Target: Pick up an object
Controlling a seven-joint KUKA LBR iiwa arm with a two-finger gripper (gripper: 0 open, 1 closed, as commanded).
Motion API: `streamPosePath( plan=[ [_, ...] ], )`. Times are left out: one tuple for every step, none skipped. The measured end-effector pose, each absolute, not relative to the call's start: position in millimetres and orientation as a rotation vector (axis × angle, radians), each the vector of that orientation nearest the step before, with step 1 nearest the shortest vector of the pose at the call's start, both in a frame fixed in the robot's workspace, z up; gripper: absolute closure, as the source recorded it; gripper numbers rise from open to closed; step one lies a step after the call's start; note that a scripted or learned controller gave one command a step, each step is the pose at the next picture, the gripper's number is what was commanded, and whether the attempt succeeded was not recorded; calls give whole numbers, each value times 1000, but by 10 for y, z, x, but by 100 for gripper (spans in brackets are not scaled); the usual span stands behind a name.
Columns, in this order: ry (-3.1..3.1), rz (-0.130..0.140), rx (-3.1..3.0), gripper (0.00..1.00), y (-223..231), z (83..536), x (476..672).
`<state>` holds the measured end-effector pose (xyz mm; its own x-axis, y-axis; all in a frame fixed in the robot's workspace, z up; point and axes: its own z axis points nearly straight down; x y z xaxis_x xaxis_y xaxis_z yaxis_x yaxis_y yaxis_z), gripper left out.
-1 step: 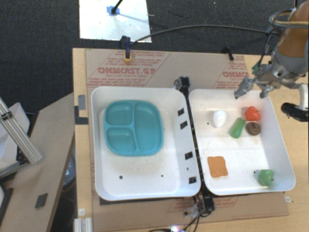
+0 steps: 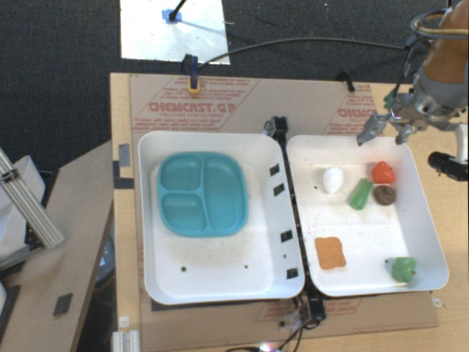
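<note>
Spanning most of the view, a bench [image 2: 220, 101] topped with a printed sheet is seen bearing two shallow white bins side by side. The left bin [image 2: 212, 277] is occupied by a teal divided plate [image 2: 202, 194], laid flat toward its upper left, with three compartments visible. The right bin [image 2: 366, 270] is seen to hold several small things, spread well apart from the plate. The arm [image 2: 447, 57], grey with an orange band, is seen entering from the upper right, and its gripper [image 2: 388, 131] is held above the far rim of the right bin, with the fingers spread apart and nothing between them.

Below and to the left of the gripper, an orange square piece [image 2: 330, 253] is laid flat near the bin's lower middle. A green rounded item [image 2: 402, 269] is placed in the lower right corner. A green elongated piece [image 2: 360, 194] is set tilted near the centre, just beside a brown round piece [image 2: 383, 194], which is nearly touching a red piece [image 2: 382, 172] above it. A white egg-shaped item [image 2: 333, 180] is found to their left. The red piece is the nearest to the gripper, lying just below it, apart from the fingers.
</note>
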<state>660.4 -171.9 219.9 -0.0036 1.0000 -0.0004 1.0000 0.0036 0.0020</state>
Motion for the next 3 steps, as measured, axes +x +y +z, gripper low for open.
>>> streamPosePath(
  plan=[
    [2229, 0, 2215, 0, -1614, 1704, 6621],
    [2227, -2, 2219, 0, -1581, 1101, 6561],
    [2228, 0, 2214, 0, -1574, 838, 6566]
  ],
)
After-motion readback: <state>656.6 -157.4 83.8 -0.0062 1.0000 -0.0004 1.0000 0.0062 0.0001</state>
